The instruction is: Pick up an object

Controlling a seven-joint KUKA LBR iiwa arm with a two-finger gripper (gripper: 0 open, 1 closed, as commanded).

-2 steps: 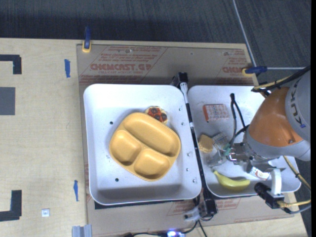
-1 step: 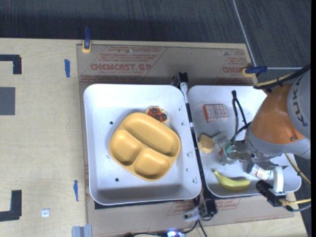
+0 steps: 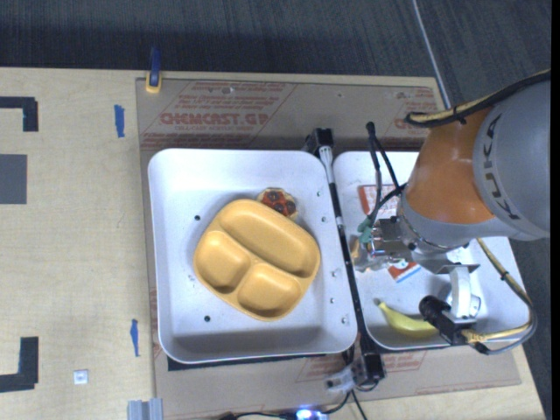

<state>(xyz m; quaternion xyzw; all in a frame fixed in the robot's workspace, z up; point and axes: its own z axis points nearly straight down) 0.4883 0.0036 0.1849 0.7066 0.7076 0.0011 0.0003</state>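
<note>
1. Left bin (image 3: 166, 234): holds a yellow divided tray (image 3: 255, 256), upside down, with a small red-brown object (image 3: 279, 201) touching its far edge.
2. Right bin (image 3: 350, 178): holds a banana (image 3: 404, 320) near its front wall.
3. Gripper (image 3: 382, 245): over the right bin, beyond the banana; finger state cannot be told.

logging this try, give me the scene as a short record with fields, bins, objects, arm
left bin: holds a yellow divided tray, tilted, with a small red and dark object at its far edge
right bin: banana near the front wall; red and white items partly hidden under the arm
arm: over the right bin
gripper: low in the right bin by the divider; grasp cannot be told
</note>
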